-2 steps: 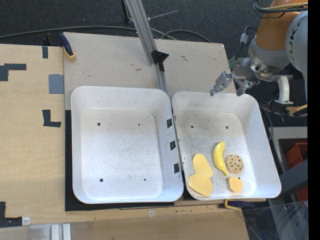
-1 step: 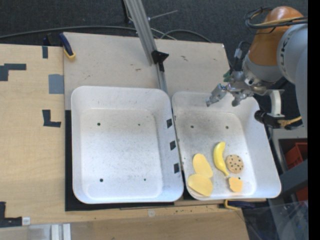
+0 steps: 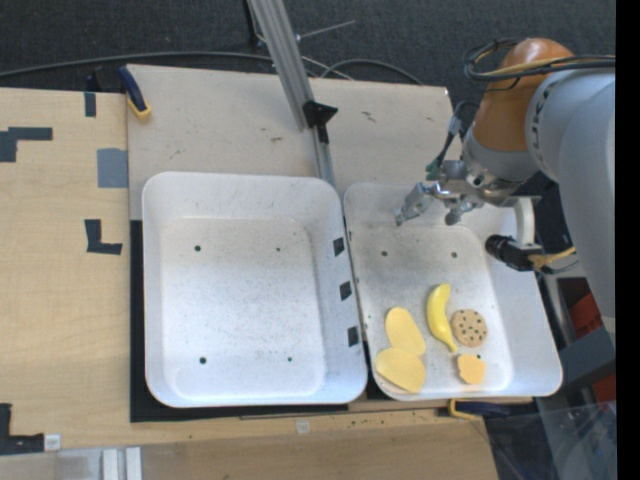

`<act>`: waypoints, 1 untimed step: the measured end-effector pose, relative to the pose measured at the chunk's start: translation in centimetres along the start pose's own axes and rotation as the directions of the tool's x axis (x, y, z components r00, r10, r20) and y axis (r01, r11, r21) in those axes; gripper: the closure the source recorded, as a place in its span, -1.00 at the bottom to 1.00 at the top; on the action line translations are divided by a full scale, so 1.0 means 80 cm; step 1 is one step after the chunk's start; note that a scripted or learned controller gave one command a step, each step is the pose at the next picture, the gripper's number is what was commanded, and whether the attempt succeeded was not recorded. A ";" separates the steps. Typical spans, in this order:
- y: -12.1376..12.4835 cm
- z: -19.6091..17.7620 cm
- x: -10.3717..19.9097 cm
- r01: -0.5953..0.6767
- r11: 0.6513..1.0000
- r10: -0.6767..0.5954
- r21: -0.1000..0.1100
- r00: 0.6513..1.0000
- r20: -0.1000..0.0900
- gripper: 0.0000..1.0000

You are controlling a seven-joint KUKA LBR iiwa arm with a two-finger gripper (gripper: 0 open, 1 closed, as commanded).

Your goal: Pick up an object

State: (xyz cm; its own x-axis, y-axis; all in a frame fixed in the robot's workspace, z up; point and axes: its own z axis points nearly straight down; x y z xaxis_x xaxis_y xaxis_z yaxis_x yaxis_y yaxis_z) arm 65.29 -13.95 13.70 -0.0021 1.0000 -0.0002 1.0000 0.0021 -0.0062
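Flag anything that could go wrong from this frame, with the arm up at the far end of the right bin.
1. The gripper sits above the bin's far end, apart from the food items near the front edge; a descent here would likely grab nothing.
2. The banana, cookie and small orange piece lie close together, so a grasp could nudge neighbours.
3. The flat yellow pieces overlap and lie near the right bin's wall, leaving the gripper little room.

Pale wooden bench top (image 3: 60, 298) patched with grey tape squares (image 3: 112, 167); dark carpet floor (image 3: 150, 13) behind, black cables (image 3: 120, 60) trailing across.
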 end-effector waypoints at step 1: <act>0.002 -0.017 0.000 0.002 1.000 -0.002 -0.005 1.000 0.001 1.00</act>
State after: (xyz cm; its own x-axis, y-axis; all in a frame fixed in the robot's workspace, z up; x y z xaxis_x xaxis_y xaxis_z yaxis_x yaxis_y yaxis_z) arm 65.42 -13.91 15.06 -0.0038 1.0000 -0.0007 1.0000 0.0038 -0.0014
